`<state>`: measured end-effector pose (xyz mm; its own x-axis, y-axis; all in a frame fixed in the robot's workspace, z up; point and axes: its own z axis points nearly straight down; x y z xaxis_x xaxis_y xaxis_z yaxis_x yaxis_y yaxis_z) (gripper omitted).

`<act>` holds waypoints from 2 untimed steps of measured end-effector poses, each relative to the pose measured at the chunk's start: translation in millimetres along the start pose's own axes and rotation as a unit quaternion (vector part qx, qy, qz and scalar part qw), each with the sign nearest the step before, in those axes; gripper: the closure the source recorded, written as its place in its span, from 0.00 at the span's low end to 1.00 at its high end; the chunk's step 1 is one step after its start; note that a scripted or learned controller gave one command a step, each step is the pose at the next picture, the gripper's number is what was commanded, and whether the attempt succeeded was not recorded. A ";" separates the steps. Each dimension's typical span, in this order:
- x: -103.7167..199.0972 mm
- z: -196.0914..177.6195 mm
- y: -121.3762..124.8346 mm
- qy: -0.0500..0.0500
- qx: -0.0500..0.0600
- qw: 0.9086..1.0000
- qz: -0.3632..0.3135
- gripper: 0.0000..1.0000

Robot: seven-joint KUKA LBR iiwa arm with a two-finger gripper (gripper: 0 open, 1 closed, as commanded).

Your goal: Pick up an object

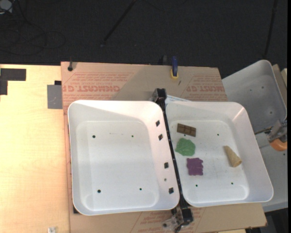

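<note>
At the right edge, a sliver of the arm (280,139) shows grey metal and an orange band; whether the jaws are apart or together cannot be told. Nearest it, in the right bin (252,130), lie a tan wedge (232,156), a purple lump (195,166), a green lump (185,146) and a brown chocolate-like bar (186,129), all apart from one another. The left bin (77,130) sits just beside. Both rest on cardboard (111,84) with red mirrored lettering, too blurred to read, on the bench (24,154).
</note>
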<state>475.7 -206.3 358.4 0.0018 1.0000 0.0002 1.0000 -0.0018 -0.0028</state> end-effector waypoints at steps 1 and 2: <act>64.6 103.7 -1.1 0.003 0.005 1.000 -0.003 1.00; 131.4 162.1 82.3 0.002 0.001 1.000 -0.005 1.00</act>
<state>557.8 -75.0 196.0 -0.0079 1.0000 0.0040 1.0000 0.0079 -0.0056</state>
